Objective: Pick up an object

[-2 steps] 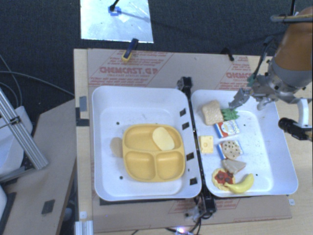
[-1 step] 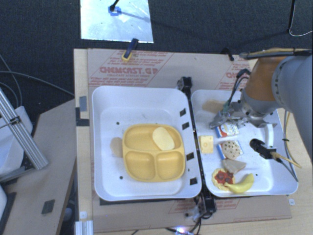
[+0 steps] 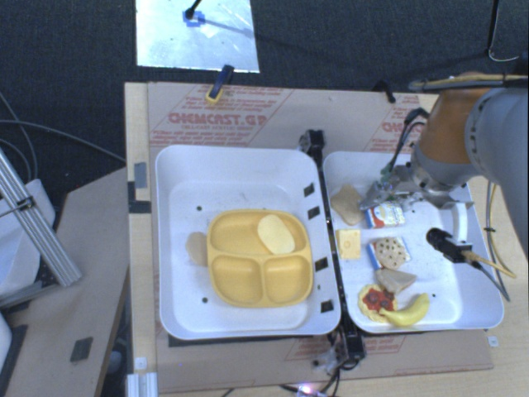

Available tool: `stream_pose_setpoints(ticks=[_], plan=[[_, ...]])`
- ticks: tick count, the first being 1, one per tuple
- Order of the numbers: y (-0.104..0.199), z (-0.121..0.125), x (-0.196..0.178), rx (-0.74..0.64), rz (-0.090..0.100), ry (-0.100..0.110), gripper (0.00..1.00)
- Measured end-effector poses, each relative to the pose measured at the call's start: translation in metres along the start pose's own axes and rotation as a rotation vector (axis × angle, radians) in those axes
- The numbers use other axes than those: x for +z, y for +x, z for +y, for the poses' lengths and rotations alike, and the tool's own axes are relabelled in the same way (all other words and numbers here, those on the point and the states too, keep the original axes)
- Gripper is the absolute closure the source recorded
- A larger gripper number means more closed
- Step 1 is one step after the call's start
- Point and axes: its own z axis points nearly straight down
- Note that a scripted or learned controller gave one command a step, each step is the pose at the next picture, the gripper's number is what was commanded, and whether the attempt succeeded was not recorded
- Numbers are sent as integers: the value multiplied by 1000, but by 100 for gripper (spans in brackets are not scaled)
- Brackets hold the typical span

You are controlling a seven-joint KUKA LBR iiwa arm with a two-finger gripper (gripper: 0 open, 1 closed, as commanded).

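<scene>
The robot's hand (image 3: 387,190) hangs low over the right bin (image 3: 471,304) near its top-left corner, just above a small carton (image 3: 385,215); whether it grips cannot be told. A banana (image 3: 411,311) lies near the front edge, with bare floor at right.

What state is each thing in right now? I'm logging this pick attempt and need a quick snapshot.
Gripper: low over the right bin's far side, fingers unclear.
Yellow divided tray: flat in the left bin.
Pale yellow oval piece: lying in the tray's far compartment.
Carton: lying flat, just below the gripper.
Cheese slice: flat on the right bin floor.
Banana: lying at the right bin's near edge.
</scene>
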Motion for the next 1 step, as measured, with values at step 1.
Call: stream_pose_setpoints(ticks=[1], plan=[[90,-93,-94,-10,7,4,100]])
